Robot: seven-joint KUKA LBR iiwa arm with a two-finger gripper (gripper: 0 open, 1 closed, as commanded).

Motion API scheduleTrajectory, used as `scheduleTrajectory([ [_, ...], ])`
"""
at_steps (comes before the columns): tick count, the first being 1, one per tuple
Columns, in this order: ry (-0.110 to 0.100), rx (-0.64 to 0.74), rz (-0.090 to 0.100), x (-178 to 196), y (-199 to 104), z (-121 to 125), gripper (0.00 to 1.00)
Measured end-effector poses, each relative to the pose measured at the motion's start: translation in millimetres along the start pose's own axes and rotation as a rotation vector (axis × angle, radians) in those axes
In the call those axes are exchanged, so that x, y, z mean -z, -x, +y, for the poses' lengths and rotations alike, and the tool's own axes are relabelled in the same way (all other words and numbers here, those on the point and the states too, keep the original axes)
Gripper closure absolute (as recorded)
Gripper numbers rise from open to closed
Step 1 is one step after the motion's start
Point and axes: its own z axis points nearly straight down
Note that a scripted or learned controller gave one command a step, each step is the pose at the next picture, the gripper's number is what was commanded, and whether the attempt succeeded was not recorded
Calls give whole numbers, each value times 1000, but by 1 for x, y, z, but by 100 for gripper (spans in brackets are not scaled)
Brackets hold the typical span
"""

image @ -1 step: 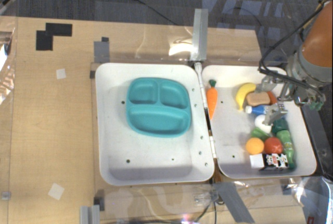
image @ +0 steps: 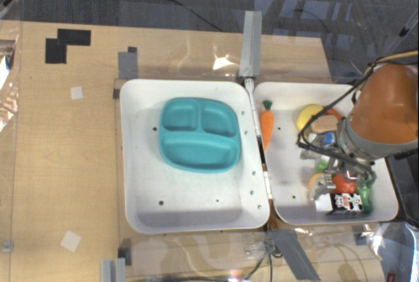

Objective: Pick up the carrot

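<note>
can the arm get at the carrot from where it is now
Probably yes. The carrot lies alone by the right bin's left wall, open from above. The gripper hangs over the toy pile; that wall may crowd one finger.

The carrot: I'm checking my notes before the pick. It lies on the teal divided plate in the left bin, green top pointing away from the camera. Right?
Not quite. The camera view shows the carrot in the right bin, on the bin floor beside the divider, not on the teal divided plate, which sits in the left bin. Its green top does point away from the camera.
</note>
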Motion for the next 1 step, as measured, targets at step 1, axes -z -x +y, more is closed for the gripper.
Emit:
scheduleTrajectory([
  [1,1,-412,-15,-58,71,-4,0],
])
